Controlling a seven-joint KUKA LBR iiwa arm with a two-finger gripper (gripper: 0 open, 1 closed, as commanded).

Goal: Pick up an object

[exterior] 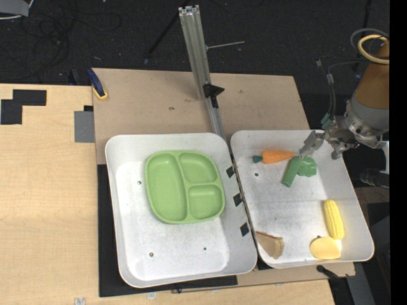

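Two shallow white bins sit side by side on the bench. The left bin [127, 246] carries a light green plastic plate with three compartments [185, 187], lying flat in its upper half. The right bin [286, 234] holds several toy foods: an orange plastic carrot with a green stub [276, 157] near the far rim, its long axis running left to right with the green end to the left; just beside it a green plastic piece [297, 169], elongated and slanting from upper right to lower left; a brown wedge [271, 243] at the near left corner; a yellow corn cob [333, 218] lying near-upright in the view along the right side; and a rounded yellow piece [325, 248] below it. The gripper [313, 143] hovers over the far right part of this bin, just above the green piece and beside the carrot's tip; whether its jaws are open or closed cannot be told.
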